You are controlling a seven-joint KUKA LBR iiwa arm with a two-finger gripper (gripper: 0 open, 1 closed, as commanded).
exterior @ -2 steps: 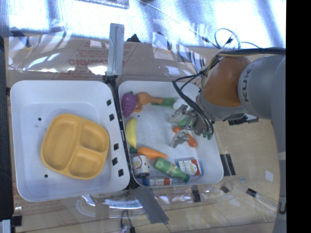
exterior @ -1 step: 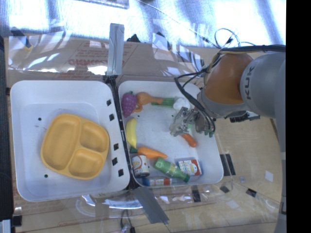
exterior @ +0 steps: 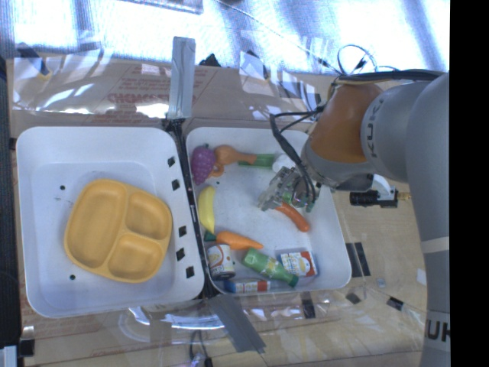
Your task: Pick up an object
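- In the right bin [exterior: 336, 235], the gripper [exterior: 286, 198] hangs low over the floor, directly above one end of an orange chili pepper [exterior: 294, 215].
- Whether its fingers are apart or together cannot be told.
- Banana [exterior: 206, 209], purple grapes [exterior: 202, 161] and a carrot [exterior: 238, 241] lie nearby.
- A yellow divided plate [exterior: 117, 230] sits in the left bin [exterior: 38, 159].

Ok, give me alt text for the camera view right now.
The pincer hangs low in the right bin, just over an orange chili-shaped toy, with toy food around it: grapes, banana, carrot, green bottle. The left bin holds a yellow divided plate.
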